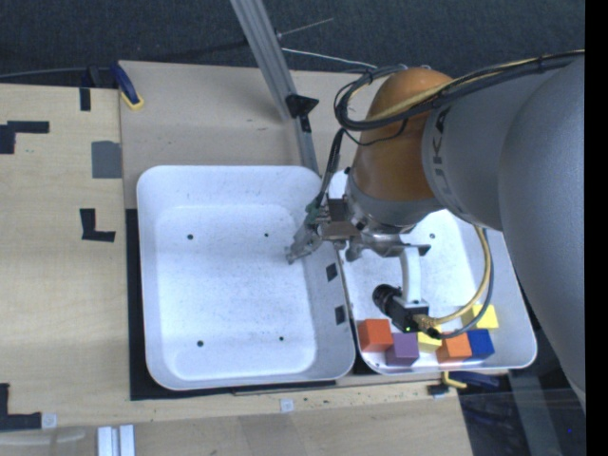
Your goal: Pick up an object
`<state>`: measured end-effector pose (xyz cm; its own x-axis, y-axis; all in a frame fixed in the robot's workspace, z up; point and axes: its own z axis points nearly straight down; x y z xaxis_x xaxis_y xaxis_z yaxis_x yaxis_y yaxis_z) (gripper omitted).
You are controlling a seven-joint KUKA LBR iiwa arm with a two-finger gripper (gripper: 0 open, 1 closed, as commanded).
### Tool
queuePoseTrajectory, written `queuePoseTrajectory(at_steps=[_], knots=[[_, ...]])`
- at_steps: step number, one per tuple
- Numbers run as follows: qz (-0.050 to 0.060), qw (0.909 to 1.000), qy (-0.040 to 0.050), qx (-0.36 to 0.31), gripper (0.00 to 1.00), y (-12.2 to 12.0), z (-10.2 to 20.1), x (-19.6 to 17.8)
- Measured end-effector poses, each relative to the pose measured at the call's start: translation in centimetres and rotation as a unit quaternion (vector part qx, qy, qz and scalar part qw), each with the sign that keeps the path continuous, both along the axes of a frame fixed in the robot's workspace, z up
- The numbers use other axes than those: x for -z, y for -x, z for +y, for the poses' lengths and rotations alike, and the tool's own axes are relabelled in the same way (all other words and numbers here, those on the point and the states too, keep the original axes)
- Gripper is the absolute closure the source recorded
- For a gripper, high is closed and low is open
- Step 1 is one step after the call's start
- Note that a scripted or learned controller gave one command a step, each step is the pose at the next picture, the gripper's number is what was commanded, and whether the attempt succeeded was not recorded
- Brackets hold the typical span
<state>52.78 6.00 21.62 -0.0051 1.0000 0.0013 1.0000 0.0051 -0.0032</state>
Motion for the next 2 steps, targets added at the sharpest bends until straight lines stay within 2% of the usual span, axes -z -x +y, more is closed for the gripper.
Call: queuePoseTrajectory(at_steps=[1,2], knots=[[0.001,1.0,0.0016,0.003,0.0,-0.1,-0.9,2.6],[0.001,1.0,0.001,0.002,0.0,1.9,0.6,2.5]])
